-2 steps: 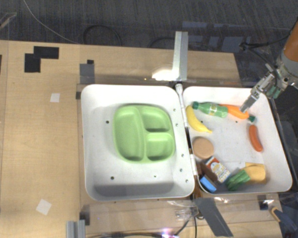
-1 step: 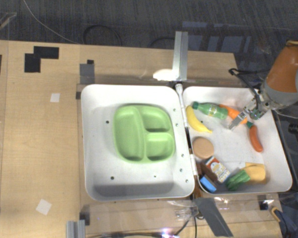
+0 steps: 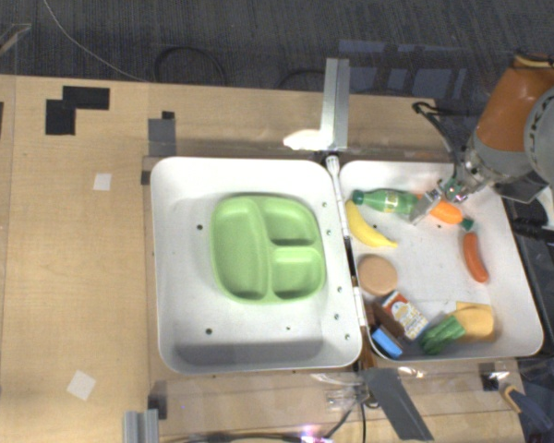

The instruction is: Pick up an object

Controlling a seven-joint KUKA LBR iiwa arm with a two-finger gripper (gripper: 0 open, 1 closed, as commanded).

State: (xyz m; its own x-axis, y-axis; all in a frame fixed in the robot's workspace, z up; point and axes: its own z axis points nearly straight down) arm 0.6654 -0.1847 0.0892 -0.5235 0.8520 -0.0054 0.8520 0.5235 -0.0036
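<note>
Carrot (image 3: 448, 213) beneath lowered tool (image 3: 454, 192)

Green divided tray (image 3: 266, 248) in left bin (image 3: 171, 321), perhaps tape patches on bench (image 3: 65, 247)

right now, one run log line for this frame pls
arm: over right bin's far end | gripper: low beside toy carrot and green bottle | grasp: none seen | left bin: green divided tray
</note>
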